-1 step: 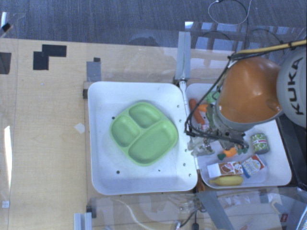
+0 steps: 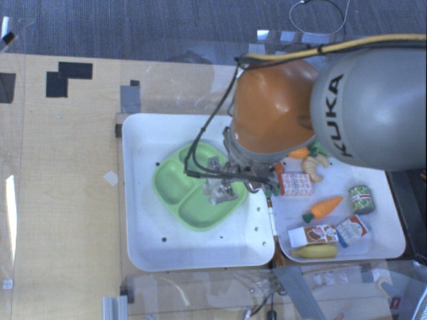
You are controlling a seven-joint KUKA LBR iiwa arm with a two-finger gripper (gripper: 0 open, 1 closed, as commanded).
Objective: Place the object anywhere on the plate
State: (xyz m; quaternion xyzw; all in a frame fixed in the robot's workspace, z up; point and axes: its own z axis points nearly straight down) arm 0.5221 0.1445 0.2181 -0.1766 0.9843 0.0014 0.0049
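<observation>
Here, the gripper (image 2: 223, 191) hovers over green plate (image 2: 179, 192) | grip state unclear | carrot (image 2: 324, 207) in right bin (image 2: 390, 235)

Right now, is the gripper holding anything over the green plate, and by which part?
Cannot be told: the gripper sits over the green divided plastic plate, and nothing is clearly visible in it.

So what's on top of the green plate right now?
The hand hovers over the green plate; its near compartments look bare. The arm covers the plate's far right corner.
</observation>
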